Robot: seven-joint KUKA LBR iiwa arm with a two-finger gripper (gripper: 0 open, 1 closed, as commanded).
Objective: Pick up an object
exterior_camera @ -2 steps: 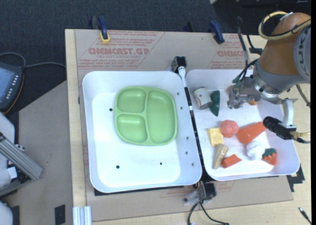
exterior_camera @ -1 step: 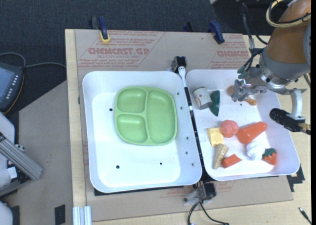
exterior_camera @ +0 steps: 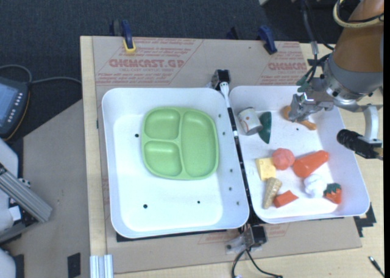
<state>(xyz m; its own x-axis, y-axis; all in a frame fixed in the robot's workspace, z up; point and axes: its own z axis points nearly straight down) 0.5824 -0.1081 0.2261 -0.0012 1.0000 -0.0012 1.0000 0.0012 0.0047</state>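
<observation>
My gripper (exterior_camera: pixel 302 110) hangs low over the back of the right bin (exterior_camera: pixel 353 167), reaching in from the right. Directly under it lies a small orange-brown piece (exterior_camera: pixel 306 124), partly hidden by the gripper; whether they touch cannot be told. Toy foods are spread through this bin: a white-and-brown cylinder (exterior_camera: pixel 247 119), a dark green piece (exterior_camera: pixel 265 126), a pink ball (exterior_camera: pixel 282 158), an orange carrot (exterior_camera: pixel 311 162), a yellow cheese wedge (exterior_camera: pixel 265 168), a tan cone (exterior_camera: pixel 271 192), a small orange piece (exterior_camera: pixel 286 198), a white lump (exterior_camera: pixel 313 183) and a strawberry (exterior_camera: pixel 333 192).
The left bin (exterior_camera: pixel 122 167) holds a green divided plate (exterior_camera: pixel 181 142). Both bins rest on a cardboard sheet (exterior_camera: pixel 152 60) clamped at the back. A black part of the arm (exterior_camera: pixel 356 141) juts over the right bin's right rim.
</observation>
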